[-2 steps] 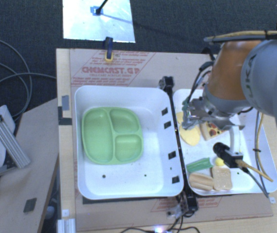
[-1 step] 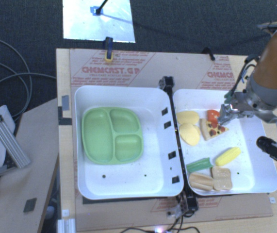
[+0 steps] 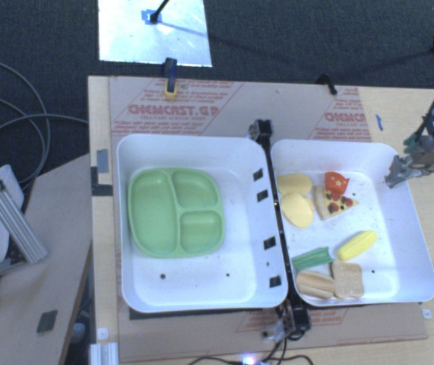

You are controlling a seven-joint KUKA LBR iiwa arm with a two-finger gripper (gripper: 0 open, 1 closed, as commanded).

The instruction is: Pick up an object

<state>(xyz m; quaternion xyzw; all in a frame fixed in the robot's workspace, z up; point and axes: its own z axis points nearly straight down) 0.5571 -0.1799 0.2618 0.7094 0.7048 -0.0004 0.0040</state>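
Toast slice (image 3: pixel 347 279), hot dog (image 3: pixel 315 284) and corn cob (image 3: pixel 357 243) all lie untouched in the right bin (image 3: pixel 410 226) — nothing lifted yet — while the gripper (image 3: pixel 399 175), fingers apparently empty, their spread unclear, hovers at its far-right rim.

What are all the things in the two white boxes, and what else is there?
left bin: 1, white, left on the bench
green tray: 1, light green, three compartments, in the left bin
right bin: 1, white, beside the left bin
pale yellow toy food pieces: 2, pale yellow, right bin near the divider
pizza slice: 1, tan with red bits, right bin upper middle
red piece: 1, red, just above the pizza slice
corn: 1, yellow, right bin middle
green piece: 1, green, left of the corn
tan bread pieces: 2, tan, right bin front
gripper: 1, grey, over the right bin's upper right rim
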